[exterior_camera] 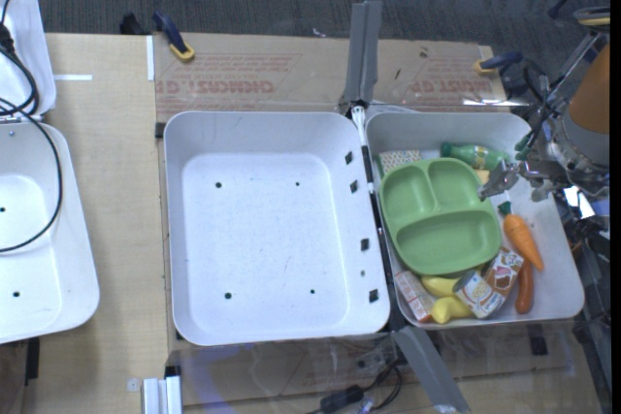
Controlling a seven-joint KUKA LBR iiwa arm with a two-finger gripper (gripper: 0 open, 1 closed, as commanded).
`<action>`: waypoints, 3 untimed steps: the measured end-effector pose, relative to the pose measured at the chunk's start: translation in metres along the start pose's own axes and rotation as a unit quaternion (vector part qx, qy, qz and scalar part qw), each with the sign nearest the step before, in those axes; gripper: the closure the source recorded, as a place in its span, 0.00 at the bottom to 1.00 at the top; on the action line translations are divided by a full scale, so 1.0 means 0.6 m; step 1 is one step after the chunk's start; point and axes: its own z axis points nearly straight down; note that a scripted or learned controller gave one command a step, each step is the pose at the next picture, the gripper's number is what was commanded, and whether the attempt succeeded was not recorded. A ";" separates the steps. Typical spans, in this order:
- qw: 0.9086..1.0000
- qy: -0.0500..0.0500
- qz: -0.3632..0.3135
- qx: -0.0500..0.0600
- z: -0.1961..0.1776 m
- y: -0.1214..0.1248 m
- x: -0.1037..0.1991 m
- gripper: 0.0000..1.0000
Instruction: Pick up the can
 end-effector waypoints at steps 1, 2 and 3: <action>0.998 0.000 0.066 0.001 0.105 0.090 0.008 0.00; 0.998 -0.001 0.064 0.001 0.089 0.091 0.008 1.00; 0.998 -0.001 0.064 0.001 0.089 0.091 0.008 0.00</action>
